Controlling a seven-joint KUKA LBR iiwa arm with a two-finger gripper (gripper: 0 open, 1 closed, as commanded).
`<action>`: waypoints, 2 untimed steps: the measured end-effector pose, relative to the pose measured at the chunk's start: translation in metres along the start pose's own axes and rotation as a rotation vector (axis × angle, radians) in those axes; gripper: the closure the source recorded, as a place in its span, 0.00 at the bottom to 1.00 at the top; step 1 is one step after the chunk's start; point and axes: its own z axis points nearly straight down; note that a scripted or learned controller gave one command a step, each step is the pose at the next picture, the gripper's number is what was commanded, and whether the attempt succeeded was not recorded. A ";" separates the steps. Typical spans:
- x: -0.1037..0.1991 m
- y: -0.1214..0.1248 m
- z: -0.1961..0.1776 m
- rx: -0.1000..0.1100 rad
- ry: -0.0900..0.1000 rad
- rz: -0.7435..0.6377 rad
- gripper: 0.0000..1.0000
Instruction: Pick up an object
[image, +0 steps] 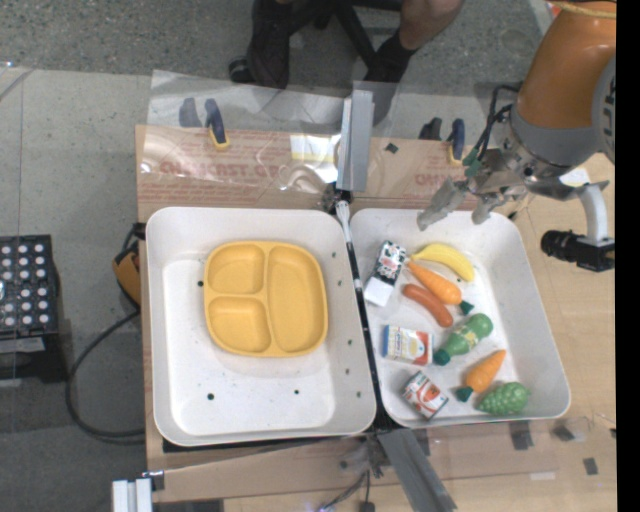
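Observation:
My gripper (462, 209) hangs over the far edge of the right bin (535, 300), its two grey fingers spread apart with nothing between them. Just below it lies a yellow banana (447, 259). Further down the bin are an orange carrot (437, 281), a red-orange sausage (428, 305), a black-and-white carton (390, 264), a green bottle-shaped toy (465, 338), a second carrot (484, 370), a green bumpy vegetable (503, 398), a small white box (406, 344) and a red-and-white can (425, 394).
The left bin (175, 390) holds a yellow divided plate (266, 298). A metal divider post (355, 140) stands behind where the bins meet. Clamps (214, 122) pin plastic sheeting at the back. A black block (25, 300) sits at far left.

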 end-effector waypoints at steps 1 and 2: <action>-0.041 -0.014 0.112 0.003 0.001 0.002 0.00; -0.003 -0.024 0.200 0.000 0.002 -0.095 0.00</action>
